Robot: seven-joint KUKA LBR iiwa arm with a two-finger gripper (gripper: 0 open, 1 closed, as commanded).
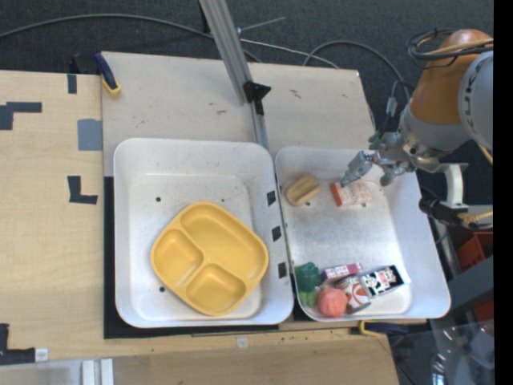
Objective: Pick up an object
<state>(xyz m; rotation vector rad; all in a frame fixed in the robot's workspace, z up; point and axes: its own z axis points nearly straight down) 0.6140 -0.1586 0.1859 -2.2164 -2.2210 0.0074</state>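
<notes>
above right bin (417, 283), gripper (370, 169) open

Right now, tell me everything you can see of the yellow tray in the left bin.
The yellow tray looks like moulded plastic, squarish with rounded corners and three compartments: one large, two smaller. It lies flat, right side up, turned at an angle on the floor of the left bin, toward its lower right. Nothing lies in it, and the gripper is over the other bin.

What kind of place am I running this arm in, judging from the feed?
Most likely a robotics lab test bench, not a kitchen: two shallow white bins sit side by side on a taped wooden bench, cables trail across dark carpet, and toy-like items include a yellow divided plate.
</notes>
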